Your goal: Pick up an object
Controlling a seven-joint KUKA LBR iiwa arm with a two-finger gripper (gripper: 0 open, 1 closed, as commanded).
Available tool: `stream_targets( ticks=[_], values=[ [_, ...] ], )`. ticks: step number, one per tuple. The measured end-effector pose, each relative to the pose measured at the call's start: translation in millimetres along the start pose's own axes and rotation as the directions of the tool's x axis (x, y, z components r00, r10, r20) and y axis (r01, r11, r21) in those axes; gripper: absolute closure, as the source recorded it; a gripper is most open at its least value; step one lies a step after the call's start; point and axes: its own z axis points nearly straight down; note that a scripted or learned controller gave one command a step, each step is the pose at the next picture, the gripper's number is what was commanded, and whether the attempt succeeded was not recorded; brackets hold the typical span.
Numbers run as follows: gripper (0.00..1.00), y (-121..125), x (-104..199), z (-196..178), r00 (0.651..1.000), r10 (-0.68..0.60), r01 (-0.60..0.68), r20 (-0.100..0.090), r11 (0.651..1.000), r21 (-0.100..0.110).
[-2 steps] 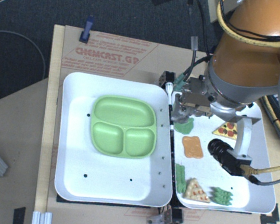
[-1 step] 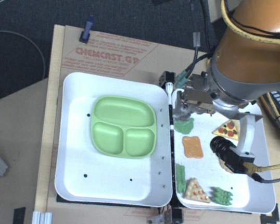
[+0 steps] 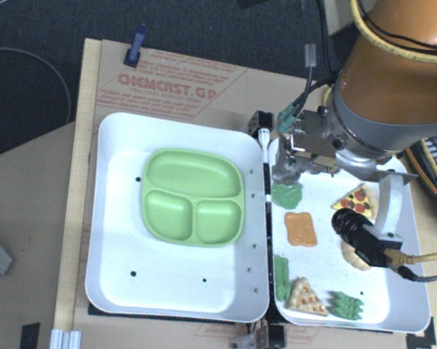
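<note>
My gripper [image 3: 288,175] hangs low over the far left corner of the right bin [image 3: 403,310], under the big grey and orange wrist. Right beneath it lies a green leafy toy [image 3: 287,194]; whether the fingers touch it I cannot tell. Other toy foods lie in the same bin: an orange-brown slab [image 3: 302,229], a pizza slice [image 3: 357,200] at the far side, a second pizza slice [image 3: 307,297] at the near edge, a green bean piece [image 3: 280,273] and a green ridged piece [image 3: 345,305].
The left bin [image 3: 105,267] holds a light green divided plate [image 3: 194,197]. A black cylinder with a cable [image 3: 365,238] juts from the arm over the right bin, covering a tan toy [image 3: 356,258]. A blue clip [image 3: 135,45] lies on the cardboard behind the bins.
</note>
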Motion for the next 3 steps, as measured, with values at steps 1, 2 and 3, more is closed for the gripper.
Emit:
stream_targets(
  ticks=[1, 2, 3],
  values=[
    [1.00, 45.4, -66.5, 76.2, 1.000, 0.010, -0.010, 0.001, 1.000, 0.015],
    [1.00, 77.1, -51.2, 124.9, 1.000, 0.002, -0.002, -0.002, 1.000, 0.013],
    [1.00, -5.6, -3.6, 122.5, 1.000, -0.002, 0.002, -0.004, 1.000, 0.017]
  ],
)
